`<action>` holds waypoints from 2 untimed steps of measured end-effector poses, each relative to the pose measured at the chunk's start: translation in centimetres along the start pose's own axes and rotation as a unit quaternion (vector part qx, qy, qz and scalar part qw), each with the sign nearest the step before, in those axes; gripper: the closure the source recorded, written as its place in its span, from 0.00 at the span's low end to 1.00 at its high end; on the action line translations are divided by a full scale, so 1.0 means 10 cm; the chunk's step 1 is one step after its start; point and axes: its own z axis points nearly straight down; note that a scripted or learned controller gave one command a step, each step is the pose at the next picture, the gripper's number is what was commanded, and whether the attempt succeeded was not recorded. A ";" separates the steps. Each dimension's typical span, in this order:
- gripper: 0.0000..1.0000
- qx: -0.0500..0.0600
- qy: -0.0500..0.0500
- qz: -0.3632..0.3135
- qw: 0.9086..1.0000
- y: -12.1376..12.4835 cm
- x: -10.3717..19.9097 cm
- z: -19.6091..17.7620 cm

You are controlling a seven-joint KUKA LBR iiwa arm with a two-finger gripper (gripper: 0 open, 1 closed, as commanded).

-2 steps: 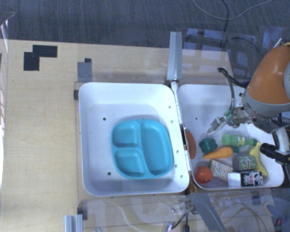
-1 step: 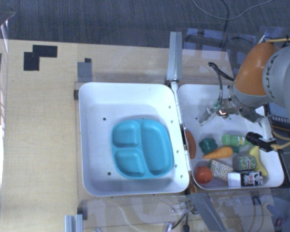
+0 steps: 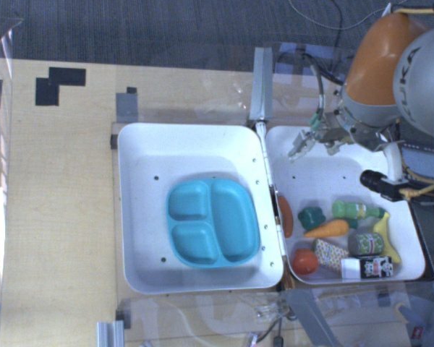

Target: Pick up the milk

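The milk (image 3: 367,267) is a small white carton with black patches, lying on its side at the front right of the right bin (image 3: 325,166). My gripper (image 3: 317,145) hangs over the back of that bin, well behind the milk. It is open, its two fingers spread with nothing between them. The grey arm with its orange band (image 3: 380,53) reaches in from the upper right.
Around the milk lie a grey can (image 3: 365,243), a banana (image 3: 388,237), a patterned box (image 3: 330,253), a red tomato (image 3: 304,261), a carrot (image 3: 327,229), a green bottle (image 3: 356,210) and a small green item (image 3: 312,216). A blue divided plate (image 3: 213,220) lies in the left bin (image 3: 141,194).
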 end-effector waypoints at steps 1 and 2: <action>0.00 0.003 0.000 0.020 1.000 -0.68 -0.62 0.72; 0.00 0.000 -0.001 0.085 0.996 -0.32 -1.10 1.15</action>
